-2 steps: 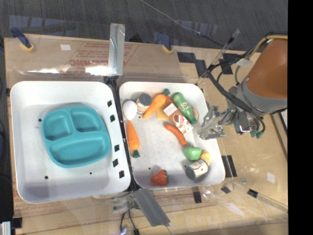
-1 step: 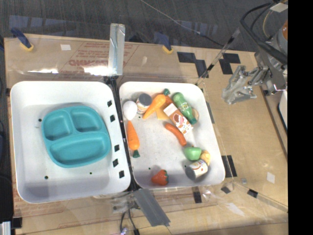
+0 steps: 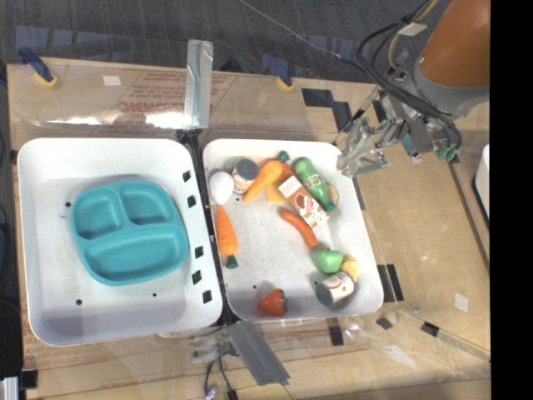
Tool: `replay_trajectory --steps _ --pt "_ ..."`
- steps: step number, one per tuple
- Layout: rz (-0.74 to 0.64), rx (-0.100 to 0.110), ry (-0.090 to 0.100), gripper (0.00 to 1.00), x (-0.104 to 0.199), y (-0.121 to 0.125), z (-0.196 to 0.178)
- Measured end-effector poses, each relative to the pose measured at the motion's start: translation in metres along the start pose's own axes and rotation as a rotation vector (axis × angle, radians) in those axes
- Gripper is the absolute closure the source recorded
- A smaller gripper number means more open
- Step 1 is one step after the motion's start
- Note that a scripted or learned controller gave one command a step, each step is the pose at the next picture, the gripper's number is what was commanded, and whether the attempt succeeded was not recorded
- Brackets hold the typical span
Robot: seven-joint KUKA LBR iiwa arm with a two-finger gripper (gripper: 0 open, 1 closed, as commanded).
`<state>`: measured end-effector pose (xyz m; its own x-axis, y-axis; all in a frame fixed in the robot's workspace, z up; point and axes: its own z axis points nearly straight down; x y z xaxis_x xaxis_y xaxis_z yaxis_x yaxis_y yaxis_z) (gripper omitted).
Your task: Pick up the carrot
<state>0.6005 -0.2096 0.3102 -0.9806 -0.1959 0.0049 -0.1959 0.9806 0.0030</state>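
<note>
The gripper [image 3: 363,152] hangs over the upper right corner of the right bin [image 3: 366,261], above the rim and apart from everything inside; whether it is spread or pressed together I cannot tell, as the metal parts blur together there. The grey arm with its orange band [image 3: 460,36] reaches in from the upper right.

The carrot [image 3: 226,234] lies flat along the left wall of the right bin, about halfway down. Its long axis runs nearly straight up and down the view, leaning slightly. The narrow tip points up toward the white egg [image 3: 220,187], and the thick end with a small dark green stub points down toward the strawberry [image 3: 272,302]. It is bright orange, smooth and tapered.

Another orange wedge-shaped piece [image 3: 265,180] lies near the top of the bin, beside a green bottle [image 3: 313,182]. The left bin [image 3: 33,248] holds a teal divided plate [image 3: 129,232].
</note>
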Motion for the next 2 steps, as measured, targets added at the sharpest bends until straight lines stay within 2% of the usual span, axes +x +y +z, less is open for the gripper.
replay_trajectory --steps 1,2 --pt "-0.082 0.006 -0.009 1.00 -0.037 -0.008 -0.018" --pt "-0.171 0.007 -0.010 1.00 -0.056 -0.012 -0.011"
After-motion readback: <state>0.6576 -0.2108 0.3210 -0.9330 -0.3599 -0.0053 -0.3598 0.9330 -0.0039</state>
